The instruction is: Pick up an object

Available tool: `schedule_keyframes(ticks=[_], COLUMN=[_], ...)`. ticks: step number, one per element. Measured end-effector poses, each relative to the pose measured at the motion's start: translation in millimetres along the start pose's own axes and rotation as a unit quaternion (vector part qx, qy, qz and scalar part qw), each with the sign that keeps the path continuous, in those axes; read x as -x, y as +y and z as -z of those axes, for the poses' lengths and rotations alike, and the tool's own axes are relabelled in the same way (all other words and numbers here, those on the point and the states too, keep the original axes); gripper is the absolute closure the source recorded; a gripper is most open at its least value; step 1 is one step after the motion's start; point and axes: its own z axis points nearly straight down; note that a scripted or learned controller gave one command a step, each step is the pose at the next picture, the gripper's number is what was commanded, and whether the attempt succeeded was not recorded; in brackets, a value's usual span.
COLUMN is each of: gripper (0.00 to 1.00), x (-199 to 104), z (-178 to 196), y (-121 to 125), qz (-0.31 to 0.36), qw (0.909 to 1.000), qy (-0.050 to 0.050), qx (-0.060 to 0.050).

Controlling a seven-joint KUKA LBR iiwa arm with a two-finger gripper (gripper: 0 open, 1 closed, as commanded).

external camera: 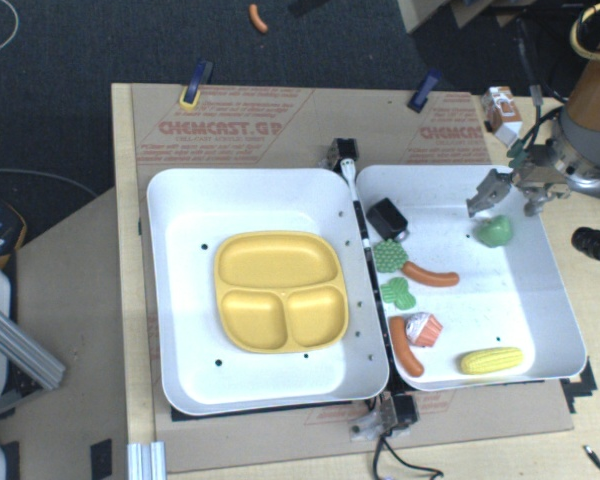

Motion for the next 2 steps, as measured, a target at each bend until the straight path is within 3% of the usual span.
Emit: schedule_keyframes(ticks=[2], gripper=[0.00], x=[9], z=[-116], y=[4], qz=[0.000], qw=[1.0000], qy=[0.001], qx=[-0.004])
